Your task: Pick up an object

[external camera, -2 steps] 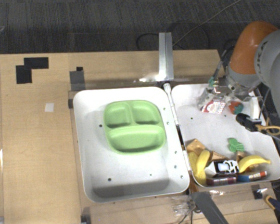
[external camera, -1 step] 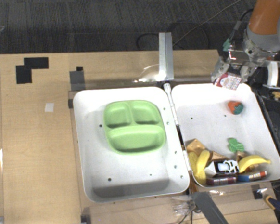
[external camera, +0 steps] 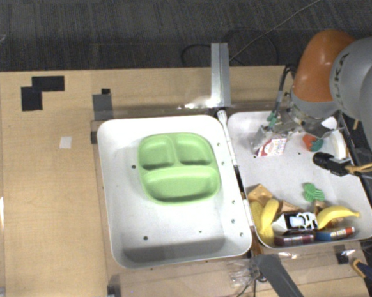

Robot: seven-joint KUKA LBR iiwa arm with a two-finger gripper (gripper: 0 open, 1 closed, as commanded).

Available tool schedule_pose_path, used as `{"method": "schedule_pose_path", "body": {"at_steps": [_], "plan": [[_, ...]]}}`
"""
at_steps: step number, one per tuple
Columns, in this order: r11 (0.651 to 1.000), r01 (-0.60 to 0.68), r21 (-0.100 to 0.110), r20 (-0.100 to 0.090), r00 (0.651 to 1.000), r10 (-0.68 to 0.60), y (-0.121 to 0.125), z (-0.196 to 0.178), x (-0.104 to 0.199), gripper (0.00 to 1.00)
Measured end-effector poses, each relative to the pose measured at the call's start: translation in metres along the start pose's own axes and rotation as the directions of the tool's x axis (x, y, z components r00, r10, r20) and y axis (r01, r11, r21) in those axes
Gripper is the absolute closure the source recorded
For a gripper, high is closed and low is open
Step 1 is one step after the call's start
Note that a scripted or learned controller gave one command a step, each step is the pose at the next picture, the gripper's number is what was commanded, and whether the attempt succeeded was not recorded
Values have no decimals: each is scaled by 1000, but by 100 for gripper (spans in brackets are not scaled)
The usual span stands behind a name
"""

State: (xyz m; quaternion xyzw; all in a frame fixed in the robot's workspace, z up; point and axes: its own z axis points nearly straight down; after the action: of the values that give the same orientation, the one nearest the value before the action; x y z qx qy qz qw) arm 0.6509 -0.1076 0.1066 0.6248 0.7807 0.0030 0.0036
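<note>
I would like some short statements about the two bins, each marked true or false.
1. A green divided tray lies in the left bin. True.
2. The bananas lie in the left bin. False: they lie in the right bin, near its front edge.
3. The gripper is over the right bin's far end. True.
4. The green tray holds a marker. False: its compartments hold nothing.

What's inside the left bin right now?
A green divided plate lies upside-down or flat in the left bin, near its middle. Whatever is beneath the plate is covered.
</note>
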Motion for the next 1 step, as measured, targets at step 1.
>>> {"method": "schedule_pose_path", "body": {"at_steps": [1], "plan": [[1000,1,-8,1,1000,-1,3,-13,0,100]]}}
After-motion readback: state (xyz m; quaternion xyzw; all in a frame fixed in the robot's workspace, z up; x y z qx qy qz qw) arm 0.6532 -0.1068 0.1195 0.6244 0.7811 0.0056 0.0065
